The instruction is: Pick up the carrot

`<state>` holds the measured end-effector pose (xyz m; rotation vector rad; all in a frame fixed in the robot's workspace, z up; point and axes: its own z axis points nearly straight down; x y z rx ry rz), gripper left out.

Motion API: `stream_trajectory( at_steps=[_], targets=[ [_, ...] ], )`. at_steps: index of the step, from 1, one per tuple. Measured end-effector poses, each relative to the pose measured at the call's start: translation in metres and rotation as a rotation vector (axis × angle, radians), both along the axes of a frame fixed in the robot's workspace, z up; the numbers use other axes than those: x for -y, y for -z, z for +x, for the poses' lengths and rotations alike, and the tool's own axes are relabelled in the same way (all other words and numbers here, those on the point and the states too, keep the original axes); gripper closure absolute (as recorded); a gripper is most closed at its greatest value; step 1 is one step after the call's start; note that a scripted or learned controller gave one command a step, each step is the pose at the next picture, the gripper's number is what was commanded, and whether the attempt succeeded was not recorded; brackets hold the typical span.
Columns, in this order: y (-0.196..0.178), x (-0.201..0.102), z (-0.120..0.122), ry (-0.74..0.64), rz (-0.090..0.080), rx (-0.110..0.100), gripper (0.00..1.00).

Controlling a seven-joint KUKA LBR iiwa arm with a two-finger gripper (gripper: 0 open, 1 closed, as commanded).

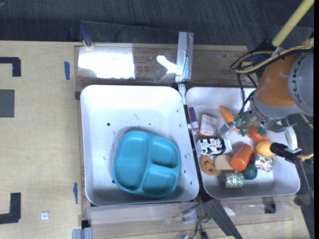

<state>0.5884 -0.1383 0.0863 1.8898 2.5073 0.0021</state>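
Right bin (286,185) holds the carrot (227,114); gripper (234,125) beside it, grip state unclear

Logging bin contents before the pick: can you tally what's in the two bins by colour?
Blue: 1, the divided tray in the left bin
Orange: 4, the carrot, a cylinder, a small round piece, a ring
Yellow: 1, a round piece
Green: 2, a can, a dark lump
Black-and-white: 1, a spotted carton
Total: 9 clearly countable; other pieces in the right bin are unclear.
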Motion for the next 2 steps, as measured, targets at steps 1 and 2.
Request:
stream_trajectory(
  at_steps=[1,2],
  targets=[
    [-0.010,0.001,0.001,0.001,-0.001,0.003,1.00],
    [-0.092,-0.086,0.046,-0.096,0.004,-0.026,1.00]
  ],
)
